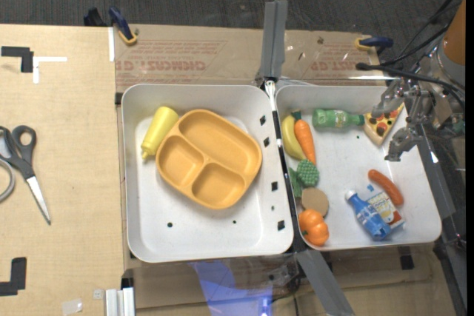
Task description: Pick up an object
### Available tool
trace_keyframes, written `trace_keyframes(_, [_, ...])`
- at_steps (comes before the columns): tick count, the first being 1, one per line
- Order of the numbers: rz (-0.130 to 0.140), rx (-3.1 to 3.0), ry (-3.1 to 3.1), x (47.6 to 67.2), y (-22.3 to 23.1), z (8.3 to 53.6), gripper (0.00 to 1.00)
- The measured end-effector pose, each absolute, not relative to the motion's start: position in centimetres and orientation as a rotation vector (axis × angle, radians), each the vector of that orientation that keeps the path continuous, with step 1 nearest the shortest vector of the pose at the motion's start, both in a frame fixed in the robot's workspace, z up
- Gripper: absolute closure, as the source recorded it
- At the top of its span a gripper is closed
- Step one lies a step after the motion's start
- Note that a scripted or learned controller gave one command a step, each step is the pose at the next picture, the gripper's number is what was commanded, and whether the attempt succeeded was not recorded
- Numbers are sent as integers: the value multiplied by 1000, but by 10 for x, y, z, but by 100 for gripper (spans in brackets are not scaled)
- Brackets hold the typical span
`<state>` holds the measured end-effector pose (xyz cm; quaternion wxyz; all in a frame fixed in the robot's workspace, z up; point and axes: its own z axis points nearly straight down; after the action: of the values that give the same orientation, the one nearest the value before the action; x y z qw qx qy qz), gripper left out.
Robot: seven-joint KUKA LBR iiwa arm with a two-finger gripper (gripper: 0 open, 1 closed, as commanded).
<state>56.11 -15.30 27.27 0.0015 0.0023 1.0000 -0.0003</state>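
Observation:
My gripper (399, 122) hangs over the far right corner of the right bin (422, 233), and it looks open. A toy pizza slice (381, 124) lies right at its left side, between the two finger tips as seen from above; I cannot tell if they touch it. The right bin also holds a green bottle (337, 118), a carrot (304, 140), a banana (289, 138), a green knobbly toy (306, 174), a brown disc (315, 200), an orange fruit (314, 227), a red sausage (386, 186) and a blue pouch (374, 215).
The left bin (148, 233) holds an orange compartment plate (209, 158) and a yellow bottle (158, 130). A grey divider (273, 41) runs between the bins. Scissors (27, 168) lie on the wooden bench at the left. Cables hang at the right.

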Motion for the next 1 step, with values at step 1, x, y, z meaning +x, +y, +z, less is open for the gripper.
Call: trace_keyframes(1, [0, -91, 3139, 498, -162, 161, 0])
